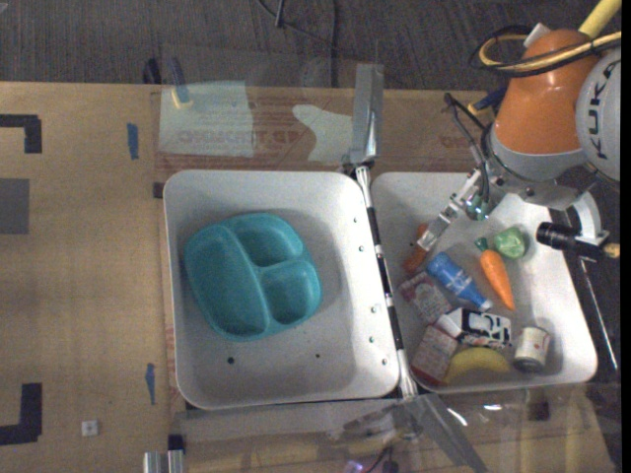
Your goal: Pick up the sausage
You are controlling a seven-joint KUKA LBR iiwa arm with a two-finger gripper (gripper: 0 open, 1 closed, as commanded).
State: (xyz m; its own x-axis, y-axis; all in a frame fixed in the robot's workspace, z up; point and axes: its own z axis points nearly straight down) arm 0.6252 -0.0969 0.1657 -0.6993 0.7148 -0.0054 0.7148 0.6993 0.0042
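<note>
Inspection of the right bin, taking the blue bottle as the reference. The sausage is judged to be the short reddish-brown piece lying just up and left of the blue bottle, close to the wall that divides the two bins. It is small and partly covered, so the identification is provisional. The gripper slants down from the arm's orange band and ends immediately above the blue bottle, its tip directly over or against the sausage. Contact cannot be confirmed at this angle. Whether the gripper is spread or closed cannot be told either, as it reads as one thin slanted shape, and nothing can be seen held in it. The carrot lies just right of the blue bottle and is not involved. Assessment: the step in hand is the final approach or the grasp itself, and the lift has not begun. The next move calls for a secure closure across the sausage's narrow width, then a straight rise clear of the blue bottle and the dividing wall.
</note>
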